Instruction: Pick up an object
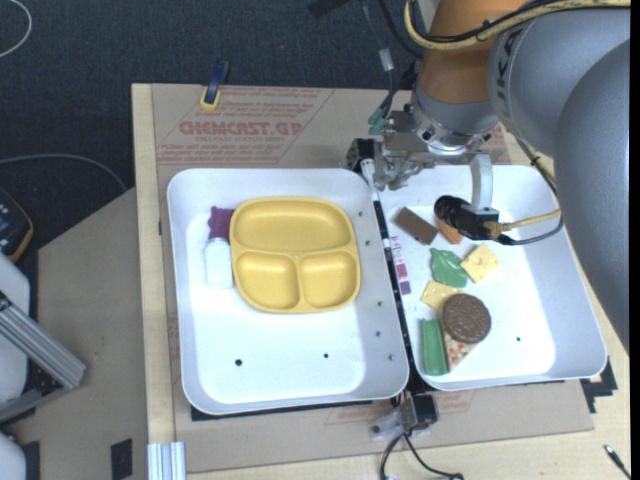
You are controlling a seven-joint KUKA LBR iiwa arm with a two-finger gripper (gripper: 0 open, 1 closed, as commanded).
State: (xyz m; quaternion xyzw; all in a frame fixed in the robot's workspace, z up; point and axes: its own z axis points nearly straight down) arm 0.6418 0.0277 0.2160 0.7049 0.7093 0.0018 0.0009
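Gripper (400, 163) low over right bin's (560, 298) far left corner, jaws' state unclear; toy food clustered near there: brown block (416, 225), cookie (466, 318), cheese (481, 264); yellow tray (295, 253) in left bin (290, 368)

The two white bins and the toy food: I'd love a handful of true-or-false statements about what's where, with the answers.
1. The yellow divided plate lies in the left bin. True.
2. The brown cookie sits on the yellow plate. False: it lies in the right bin, among the other small food pieces.
3. A white bottle lies beside the plate's left edge. True.
4. The arm's jaws hang over the left bin's front corner. False: they are at the far end, near the divide between the bins.
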